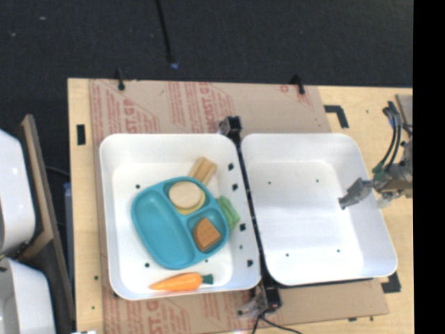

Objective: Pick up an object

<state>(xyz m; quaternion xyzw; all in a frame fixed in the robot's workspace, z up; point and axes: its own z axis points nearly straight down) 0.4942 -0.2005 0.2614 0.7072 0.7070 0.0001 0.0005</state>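
carrot (182,282) — gripper (356,193) well apart

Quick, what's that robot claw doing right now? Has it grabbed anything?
Gripper: over the right edge of the right bin, nothing visibly held; whether it is open or closed cannot be told.

2 white bins (111,186), 1 blue tray (160,232), 1 carrot (177,282), 1 gripper (356,192), approx 4 other food pcs.

Right bin (313,207) floor bare, open from above; left bin (118,186) crowded by blue tray (163,228), carrot (177,282).
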